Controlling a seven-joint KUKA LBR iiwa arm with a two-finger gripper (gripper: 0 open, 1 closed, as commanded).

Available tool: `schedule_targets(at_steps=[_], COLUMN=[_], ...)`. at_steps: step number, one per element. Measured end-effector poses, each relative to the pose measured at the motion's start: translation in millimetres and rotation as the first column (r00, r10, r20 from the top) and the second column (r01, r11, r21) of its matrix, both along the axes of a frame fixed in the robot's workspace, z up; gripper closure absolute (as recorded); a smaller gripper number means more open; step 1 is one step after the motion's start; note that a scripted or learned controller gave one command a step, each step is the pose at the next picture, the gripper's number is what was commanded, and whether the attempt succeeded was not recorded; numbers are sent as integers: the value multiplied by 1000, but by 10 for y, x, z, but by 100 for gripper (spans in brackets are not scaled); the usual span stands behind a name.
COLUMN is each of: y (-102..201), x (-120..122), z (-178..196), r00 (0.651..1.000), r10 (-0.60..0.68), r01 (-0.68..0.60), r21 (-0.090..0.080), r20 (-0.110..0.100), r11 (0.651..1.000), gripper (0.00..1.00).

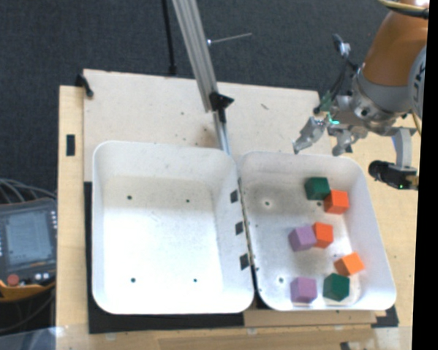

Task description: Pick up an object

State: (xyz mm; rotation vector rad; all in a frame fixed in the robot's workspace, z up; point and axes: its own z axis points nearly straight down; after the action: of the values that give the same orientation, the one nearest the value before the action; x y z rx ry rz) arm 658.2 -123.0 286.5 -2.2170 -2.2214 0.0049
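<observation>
Currently the claw (324, 139) hangs released at upper right; the green cube (317, 187) lies just below it, nearest.

Fingers (322, 140) seemingly spread above right bin (374, 215), seven blocks (318, 187)

Arm (398, 48) cut off at top edge, pendant (21, 244) cropped left.

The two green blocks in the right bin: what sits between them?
Camera view: between the upper green block and the lower green block lie an orange block touching a purple block, with bare bin floor around them.
</observation>
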Motion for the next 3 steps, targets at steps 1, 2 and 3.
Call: schedule_targets(at_steps=[1, 2, 3], y=[-5, -23, -31], x=[6, -29, -67], z=[33, -596, -1225], r00=[1000, 1000, 1000], r10=[1, -3, -4], r01=[-1, 3, 4], r21=[-2, -2, -2], r20=[5, -1, 0], r11=[1000, 1000, 1000], gripper=[0, 0, 0])
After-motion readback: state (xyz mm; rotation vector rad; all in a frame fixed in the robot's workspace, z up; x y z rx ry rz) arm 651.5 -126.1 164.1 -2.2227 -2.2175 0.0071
